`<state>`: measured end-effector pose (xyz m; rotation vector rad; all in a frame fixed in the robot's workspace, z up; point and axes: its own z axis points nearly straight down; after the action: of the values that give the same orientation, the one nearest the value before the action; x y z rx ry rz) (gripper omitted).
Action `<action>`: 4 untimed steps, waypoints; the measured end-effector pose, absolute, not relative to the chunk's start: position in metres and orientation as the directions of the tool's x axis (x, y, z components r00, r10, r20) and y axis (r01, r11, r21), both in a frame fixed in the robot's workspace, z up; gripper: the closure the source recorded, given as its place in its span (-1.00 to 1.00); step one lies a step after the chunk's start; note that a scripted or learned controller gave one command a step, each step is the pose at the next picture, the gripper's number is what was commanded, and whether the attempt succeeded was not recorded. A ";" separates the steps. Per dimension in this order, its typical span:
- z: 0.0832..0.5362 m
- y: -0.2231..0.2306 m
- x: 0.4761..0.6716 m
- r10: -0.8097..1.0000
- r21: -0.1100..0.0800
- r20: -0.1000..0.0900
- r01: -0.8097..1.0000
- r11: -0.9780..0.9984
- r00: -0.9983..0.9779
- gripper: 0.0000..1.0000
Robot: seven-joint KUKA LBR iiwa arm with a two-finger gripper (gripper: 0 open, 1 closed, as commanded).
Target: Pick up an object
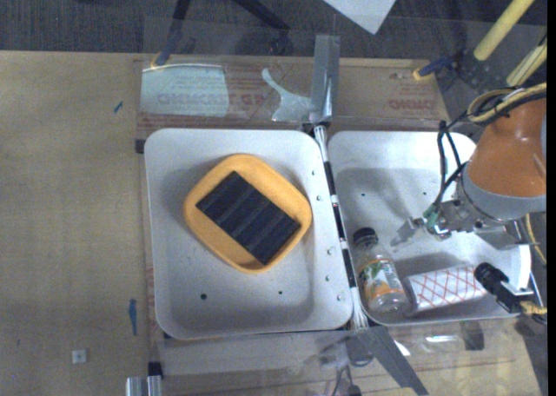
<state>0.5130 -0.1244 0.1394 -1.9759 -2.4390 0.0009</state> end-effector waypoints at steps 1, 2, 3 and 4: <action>0.088 -0.156 0.482 0.970 0.007 -0.002 0.970 0.243 -0.243 -1.00; 0.088 -0.139 0.518 1.000 0.009 -0.003 0.999 -0.031 0.031 -1.00; 0.088 -0.100 0.592 0.998 0.009 -0.001 0.998 0.065 -0.065 -1.00; 0.148 -0.145 0.579 0.994 0.002 -0.002 0.994 0.107 -0.107 -1.00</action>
<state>0.5793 -0.1450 0.1477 -2.1015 -2.3388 -0.0003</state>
